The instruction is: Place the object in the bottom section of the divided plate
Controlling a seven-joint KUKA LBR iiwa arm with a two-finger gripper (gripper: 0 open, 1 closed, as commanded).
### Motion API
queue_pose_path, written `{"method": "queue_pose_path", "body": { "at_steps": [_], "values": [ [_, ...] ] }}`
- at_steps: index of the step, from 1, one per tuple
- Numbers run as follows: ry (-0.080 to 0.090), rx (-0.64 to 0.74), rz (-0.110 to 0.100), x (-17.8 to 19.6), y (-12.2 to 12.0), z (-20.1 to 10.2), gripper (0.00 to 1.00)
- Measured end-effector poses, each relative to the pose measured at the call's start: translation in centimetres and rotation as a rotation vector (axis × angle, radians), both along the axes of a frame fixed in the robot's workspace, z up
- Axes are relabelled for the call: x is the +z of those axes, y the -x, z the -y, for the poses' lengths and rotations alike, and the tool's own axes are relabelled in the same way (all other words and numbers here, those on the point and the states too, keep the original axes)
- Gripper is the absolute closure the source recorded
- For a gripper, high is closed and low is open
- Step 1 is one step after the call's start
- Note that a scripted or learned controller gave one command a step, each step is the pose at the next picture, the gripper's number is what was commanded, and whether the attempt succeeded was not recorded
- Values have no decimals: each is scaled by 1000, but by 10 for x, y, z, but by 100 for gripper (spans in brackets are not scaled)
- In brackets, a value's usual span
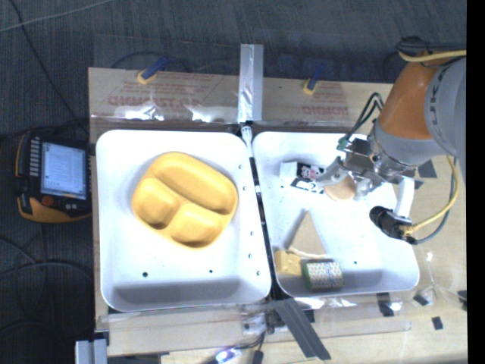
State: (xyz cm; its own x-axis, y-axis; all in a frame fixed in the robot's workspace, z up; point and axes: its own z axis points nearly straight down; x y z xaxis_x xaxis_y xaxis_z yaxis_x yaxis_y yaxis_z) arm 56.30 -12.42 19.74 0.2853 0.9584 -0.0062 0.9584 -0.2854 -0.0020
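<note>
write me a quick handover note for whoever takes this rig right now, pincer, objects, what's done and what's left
Pincer: low over the upper part of the right bin, by a tan round object; whether it grips anything can't be told.
Yellow divided plate: in the left bin, nothing in its sections.
Also in the right bin: black-and-white card, tan wedge, yellow block, mesh-wrapped green item.
Done: nothing placed.
Left: pick an object, carry it across, set it in the plate's bottom section.
</note>
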Motion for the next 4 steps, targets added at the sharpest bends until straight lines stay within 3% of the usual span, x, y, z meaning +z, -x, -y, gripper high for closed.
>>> {"method": "queue_pose_path", "body": {
  "at_steps": [1, 2, 3, 4],
  "values": [
    [1, -259, 0, 10, -69, -74, 100],
    [-1, -72, -2, -15, -57, -152, 100],
    [0, -72, -1, -15, -57, -152, 0],
    [-1, 148, -2, -15, -45, -186, 0]
  ]
}}
